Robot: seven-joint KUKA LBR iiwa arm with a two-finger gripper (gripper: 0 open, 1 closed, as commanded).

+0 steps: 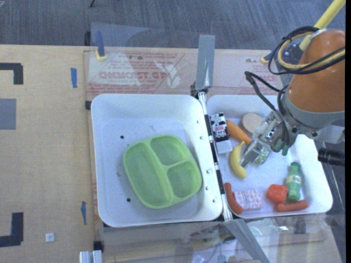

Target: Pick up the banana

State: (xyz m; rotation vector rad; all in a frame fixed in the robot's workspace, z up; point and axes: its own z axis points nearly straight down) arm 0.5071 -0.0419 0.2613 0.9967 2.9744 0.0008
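Observation:
The yellow banana (237, 160) lies in the right bin (323, 199), left of centre, its length running roughly top to bottom. My gripper (253, 153) hangs just to its right and slightly above, fingers pointing down-left toward the fruit. The fingers stand a little apart and nothing sits between them. The orange-banded arm comes in from the upper right and hides part of the bin behind it.
Around the banana lie a carrot (238, 131), a black-and-white milk carton (219, 127), a tan round item (252, 121), a green bottle (294, 182), a red pepper (277, 193), a sausage (233, 199) and a pink packet (250, 199). The left bin (109, 114) holds a green divided plate (162, 170).

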